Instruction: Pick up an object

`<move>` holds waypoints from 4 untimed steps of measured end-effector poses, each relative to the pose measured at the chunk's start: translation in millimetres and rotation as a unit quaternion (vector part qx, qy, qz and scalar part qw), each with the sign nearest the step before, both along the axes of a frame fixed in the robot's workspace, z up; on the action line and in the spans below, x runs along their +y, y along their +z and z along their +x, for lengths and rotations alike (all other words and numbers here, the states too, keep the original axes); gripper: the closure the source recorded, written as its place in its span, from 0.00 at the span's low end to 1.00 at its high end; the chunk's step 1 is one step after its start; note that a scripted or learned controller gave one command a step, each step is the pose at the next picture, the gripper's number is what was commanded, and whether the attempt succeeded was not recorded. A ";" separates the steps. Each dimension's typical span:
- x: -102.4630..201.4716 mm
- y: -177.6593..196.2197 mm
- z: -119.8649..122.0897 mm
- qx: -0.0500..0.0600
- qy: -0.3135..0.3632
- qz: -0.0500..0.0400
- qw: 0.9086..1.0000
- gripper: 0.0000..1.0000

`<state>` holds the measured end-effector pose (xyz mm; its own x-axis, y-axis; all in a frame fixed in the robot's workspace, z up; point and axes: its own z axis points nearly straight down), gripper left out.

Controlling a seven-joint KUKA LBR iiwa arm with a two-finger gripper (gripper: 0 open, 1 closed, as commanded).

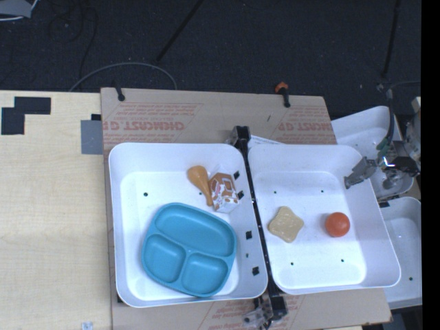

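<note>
Across the middle of the frame, on the table (55, 205), two white bins lay side by side. The left bin (127, 177) carried a blue divided plate (189, 249) in its lower half, with a small patterned packet (223, 191) and a tan spoon-like piece (201, 181) just above it, the two lying close together. The right bin (309, 167) carried a pale, lumpy biscuit-shaped object (285, 224) near its centre and, to the right of that and apart from it, a small red ball (337, 224).

At the right edge of the frame, over the upper right rim of the right bin, sat the tool (375, 167), with a grey finger-like part reaching in toward the bin. It was too small and cluttered to tell how wide it stood; nothing could be seen in it, and it touched none of the objects.

By this reading the task was at its start: the approach, with no pick made. The red ball lay nearest. The next move would call for travel down-left over the ball or the biscuit, then a descent centred on it, since a round ball may roll from an off-centre close.
</note>
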<state>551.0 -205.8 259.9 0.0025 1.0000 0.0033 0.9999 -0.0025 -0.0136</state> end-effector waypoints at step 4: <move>6.7 -173.4 -0.9 -0.005 0.001 -0.001 1.000 0.00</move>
